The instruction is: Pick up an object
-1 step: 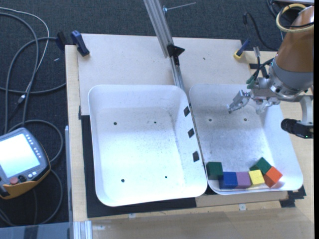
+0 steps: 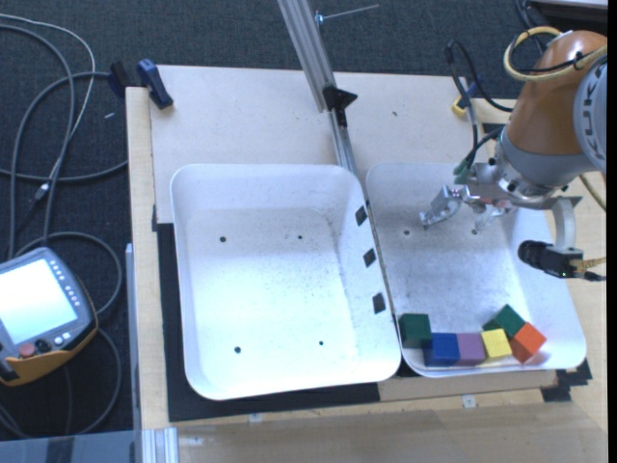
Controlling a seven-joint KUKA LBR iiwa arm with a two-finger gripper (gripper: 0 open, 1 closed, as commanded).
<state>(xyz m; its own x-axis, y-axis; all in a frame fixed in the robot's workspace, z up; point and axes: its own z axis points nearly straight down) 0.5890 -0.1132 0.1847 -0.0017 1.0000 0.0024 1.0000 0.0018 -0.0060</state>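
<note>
Several small blocks lie in a row along the near edge of the right bin: a dark green one, a blue one, a purple one, a yellow one and an orange one. Another green block sits just behind the yellow one. My gripper hangs over the far part of this bin, well back from the blocks. Its fingers are spread open and nothing is between them.
The left bin adjoins the right one. A slanted aluminium bar rises from the gap between the bins. A teach pendant and cables lie off the bench at the left. A blue clamp sits on the bench's far left corner.
</note>
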